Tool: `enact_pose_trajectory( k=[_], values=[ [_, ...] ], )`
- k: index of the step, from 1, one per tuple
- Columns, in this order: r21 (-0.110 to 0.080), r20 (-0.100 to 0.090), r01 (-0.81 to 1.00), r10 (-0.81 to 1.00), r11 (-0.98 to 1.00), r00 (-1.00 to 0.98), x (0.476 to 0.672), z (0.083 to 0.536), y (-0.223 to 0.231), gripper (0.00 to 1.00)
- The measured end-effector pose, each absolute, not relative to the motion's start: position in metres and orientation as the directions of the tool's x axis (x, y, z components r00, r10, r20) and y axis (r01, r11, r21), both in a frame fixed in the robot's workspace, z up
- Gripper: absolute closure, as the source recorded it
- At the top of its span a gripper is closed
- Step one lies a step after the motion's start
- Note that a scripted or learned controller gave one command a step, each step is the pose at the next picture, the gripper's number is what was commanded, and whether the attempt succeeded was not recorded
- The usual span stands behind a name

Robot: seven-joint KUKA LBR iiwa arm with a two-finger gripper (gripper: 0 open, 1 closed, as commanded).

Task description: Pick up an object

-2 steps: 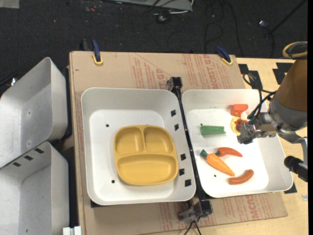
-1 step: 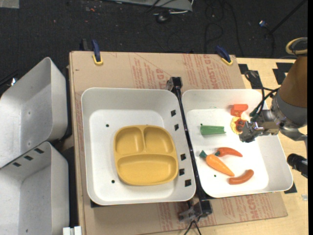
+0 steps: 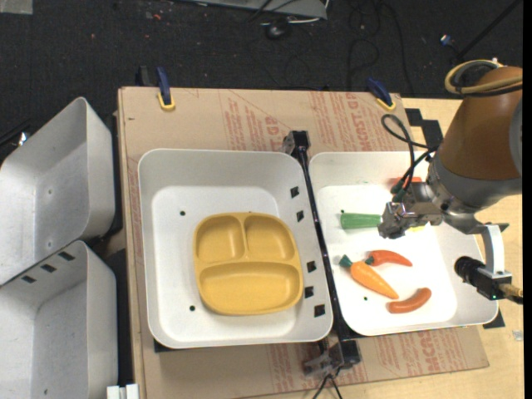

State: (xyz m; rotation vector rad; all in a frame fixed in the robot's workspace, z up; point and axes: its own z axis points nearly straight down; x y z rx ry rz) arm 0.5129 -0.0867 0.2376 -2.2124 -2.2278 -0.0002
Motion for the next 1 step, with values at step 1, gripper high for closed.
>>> enact_pose_trajectory(
  k=[1],
  values=[
    [0.004, 0.001, 1.0, 1.0, 0.009, -0.009, 0.5408, 0.2425, -0.0309, 1.0]
  ],
)
